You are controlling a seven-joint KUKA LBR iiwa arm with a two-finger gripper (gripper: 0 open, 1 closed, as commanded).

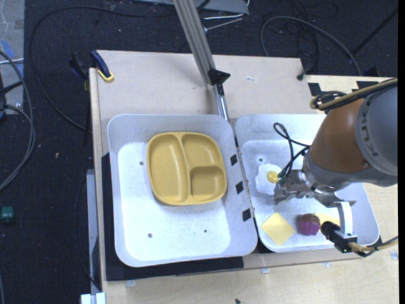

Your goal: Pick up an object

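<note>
Glossy yellow divided tray (187, 168), flat yellow square (278, 228), rounded purple lump (308, 224)

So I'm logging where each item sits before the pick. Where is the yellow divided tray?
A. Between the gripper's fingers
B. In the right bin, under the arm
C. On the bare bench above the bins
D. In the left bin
D: the yellow divided tray lies flat in the left bin, apart from the arm, which is over the right bin.
</note>
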